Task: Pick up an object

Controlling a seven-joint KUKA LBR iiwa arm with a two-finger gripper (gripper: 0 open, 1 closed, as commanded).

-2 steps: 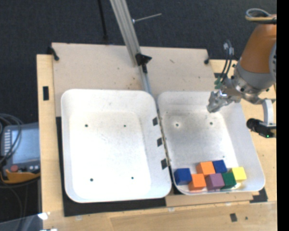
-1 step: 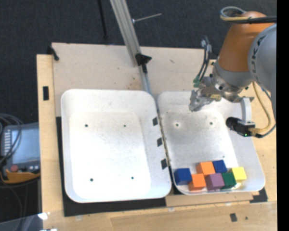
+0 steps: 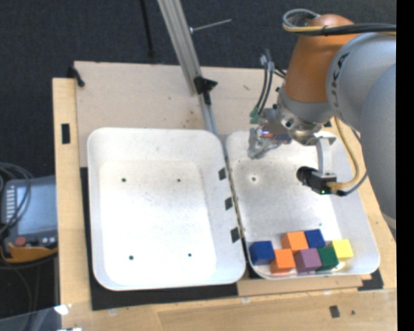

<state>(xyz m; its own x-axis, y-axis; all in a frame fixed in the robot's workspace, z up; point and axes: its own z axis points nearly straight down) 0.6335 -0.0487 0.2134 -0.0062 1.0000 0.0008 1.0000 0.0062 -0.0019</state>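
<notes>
The gripper (image 3: 257, 143) is hanging over the far end of the right bin (image 3: 276, 185), well apart from the blocks; whether its fingers are wide or narrow I cannot tell (they are too small and blurred against the white floor), and nothing is showing between them. The blocks are sitting clustered at the bin's near edge: a blue block (image 3: 261, 252), an orange block (image 3: 283, 259), a purple block (image 3: 308, 259), a green block (image 3: 328, 256), a yellow block (image 3: 342, 248). The blue block, at the cluster's open side, is looking like the easiest pick; the arm should be travelling toward the near edge, squaring to its free faces, then descending straight; crowding neighbours is risking a nudge.
</notes>
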